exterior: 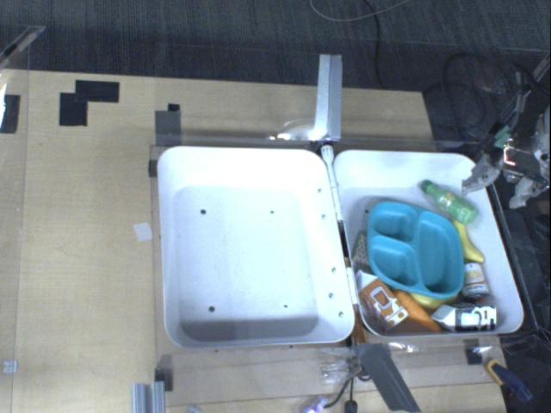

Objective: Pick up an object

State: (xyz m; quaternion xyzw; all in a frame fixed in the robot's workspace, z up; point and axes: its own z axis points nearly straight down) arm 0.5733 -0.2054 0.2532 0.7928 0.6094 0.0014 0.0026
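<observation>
The right bin (508, 256) holds a pile of objects. A blue divided plate (415, 249) lies in its middle. A green bottle (447, 200) lies at the plate's far right, and a yellow banana (473, 244) runs along the right wall. At the near side sit a brown box (383, 305), an orange item (417, 311), a white bottle (469, 318) and a small jar (474, 280). My gripper (498, 187) hovers over the bin's far right corner, just right of the green bottle. Its two pale fingers stand apart with nothing between them.
The left bin (245, 248) lies beside the right one, with a metal divider post (330, 101) rising behind their shared wall. Cables (482, 84) hang at the far right behind the arm. Black tape marks (86, 100) sit on the wooden bench at the left.
</observation>
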